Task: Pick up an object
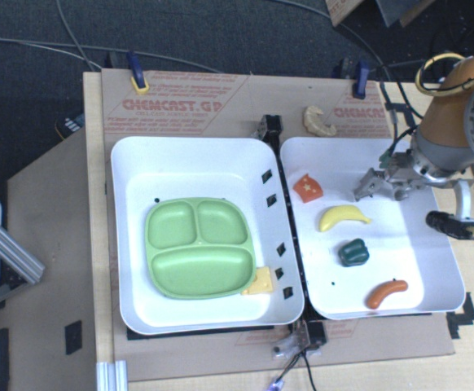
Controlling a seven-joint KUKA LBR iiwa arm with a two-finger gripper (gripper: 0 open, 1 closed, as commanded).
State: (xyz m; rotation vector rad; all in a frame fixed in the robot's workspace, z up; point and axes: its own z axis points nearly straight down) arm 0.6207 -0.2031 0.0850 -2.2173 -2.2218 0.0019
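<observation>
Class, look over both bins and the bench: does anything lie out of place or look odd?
Yes. A beige toy piece lies on the bench behind the right bin, outside both bins. A yellow wedge sits tucked against the green tray's corner in the left bin, not in a compartment.

even overhead light is brightening both bins (pixel 131 243), nearly washing out their white; soft shadows are falling toward 6 o'clock; focus is holding throughout.
</observation>
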